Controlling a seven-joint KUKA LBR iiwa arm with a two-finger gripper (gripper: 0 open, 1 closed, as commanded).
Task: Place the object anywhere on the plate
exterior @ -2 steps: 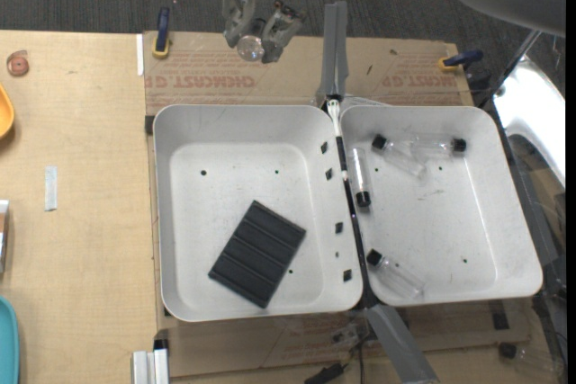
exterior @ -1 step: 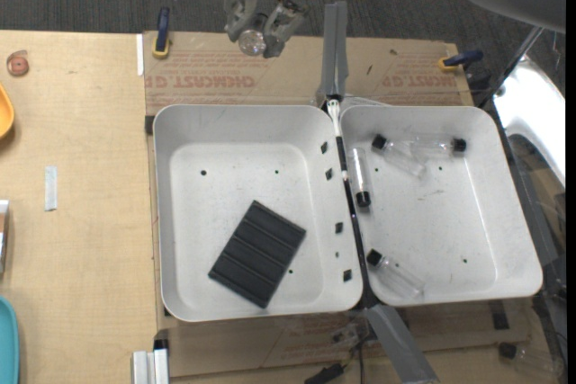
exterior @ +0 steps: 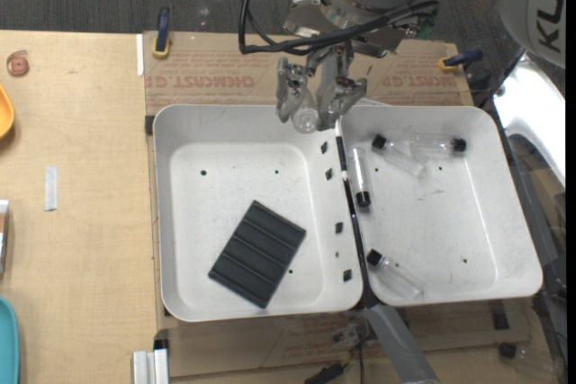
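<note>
The gripper (exterior: pixel 312 103) hangs over the far rim of the left bin (exterior: pixel 180 193), its jaws clenched on a clear tube (exterior: pixel 306 116). Inside that bin, nearer its front, lies a dark ribbed plate (exterior: pixel 258 253) with bare floor around it. The right bin (exterior: pixel 486 220), touching the left bin's edge, holds several more clear tubes (exterior: pixel 360 180).

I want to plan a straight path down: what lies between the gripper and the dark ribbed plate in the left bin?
In the camera view, only bare white bin floor lies between the gripper and the dark ribbed plate.
</note>
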